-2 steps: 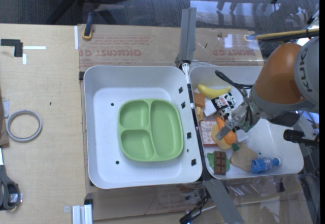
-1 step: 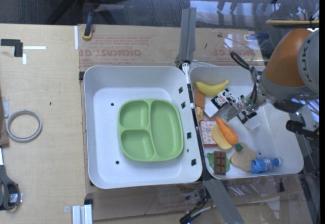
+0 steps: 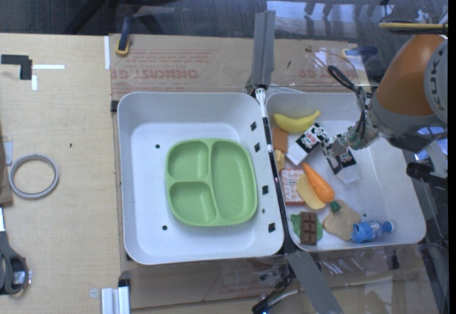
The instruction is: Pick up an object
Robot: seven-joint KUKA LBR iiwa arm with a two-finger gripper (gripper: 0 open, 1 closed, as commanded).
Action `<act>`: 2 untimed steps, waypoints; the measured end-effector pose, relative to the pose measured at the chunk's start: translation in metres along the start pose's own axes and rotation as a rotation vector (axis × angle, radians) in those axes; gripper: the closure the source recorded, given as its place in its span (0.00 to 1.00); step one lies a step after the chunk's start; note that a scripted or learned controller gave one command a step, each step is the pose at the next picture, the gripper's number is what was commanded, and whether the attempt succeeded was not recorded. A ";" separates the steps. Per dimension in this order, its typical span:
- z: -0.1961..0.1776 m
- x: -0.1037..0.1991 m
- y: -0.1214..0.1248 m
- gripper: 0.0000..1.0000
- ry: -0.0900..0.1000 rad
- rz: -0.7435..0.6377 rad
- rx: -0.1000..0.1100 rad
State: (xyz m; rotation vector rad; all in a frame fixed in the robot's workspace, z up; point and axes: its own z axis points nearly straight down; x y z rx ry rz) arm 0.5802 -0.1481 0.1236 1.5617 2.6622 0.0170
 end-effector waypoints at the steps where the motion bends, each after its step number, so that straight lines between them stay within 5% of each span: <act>1: 0.012 0.021 0.005 1.00 0.008 0.416 0.008; 2: 0.013 0.027 0.030 1.00 0.010 0.563 0.019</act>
